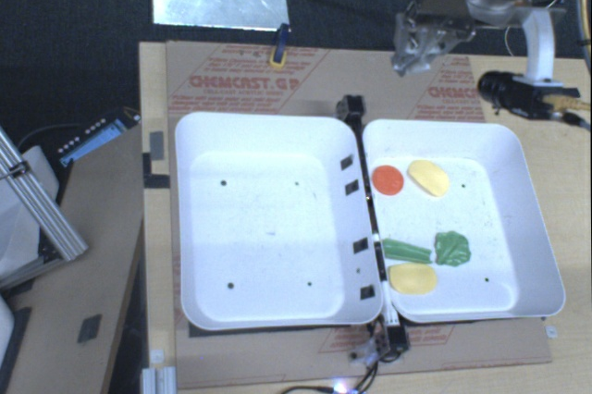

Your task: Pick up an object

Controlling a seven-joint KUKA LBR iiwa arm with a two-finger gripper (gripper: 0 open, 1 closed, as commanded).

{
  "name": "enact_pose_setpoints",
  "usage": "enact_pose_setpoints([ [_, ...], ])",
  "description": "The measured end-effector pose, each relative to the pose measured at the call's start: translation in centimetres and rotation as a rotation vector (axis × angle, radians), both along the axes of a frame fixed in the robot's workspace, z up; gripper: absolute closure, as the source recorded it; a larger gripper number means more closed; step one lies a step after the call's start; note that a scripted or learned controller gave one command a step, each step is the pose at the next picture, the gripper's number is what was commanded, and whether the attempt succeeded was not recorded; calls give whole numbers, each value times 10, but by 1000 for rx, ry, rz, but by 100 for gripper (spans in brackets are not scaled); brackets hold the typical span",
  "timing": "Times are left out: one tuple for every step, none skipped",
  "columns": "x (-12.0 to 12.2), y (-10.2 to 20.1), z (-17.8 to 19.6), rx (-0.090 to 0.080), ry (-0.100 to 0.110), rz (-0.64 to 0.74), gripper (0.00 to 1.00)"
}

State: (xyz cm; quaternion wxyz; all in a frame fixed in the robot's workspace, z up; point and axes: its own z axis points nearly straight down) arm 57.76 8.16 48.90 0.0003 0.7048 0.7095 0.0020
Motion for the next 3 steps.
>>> enact_pose_setpoints([
  [88,-21,29,-4,-7,-6,100],
  [25,4,48,0,0,0,100],
  [-96,16,48,1,1,1,100],
])
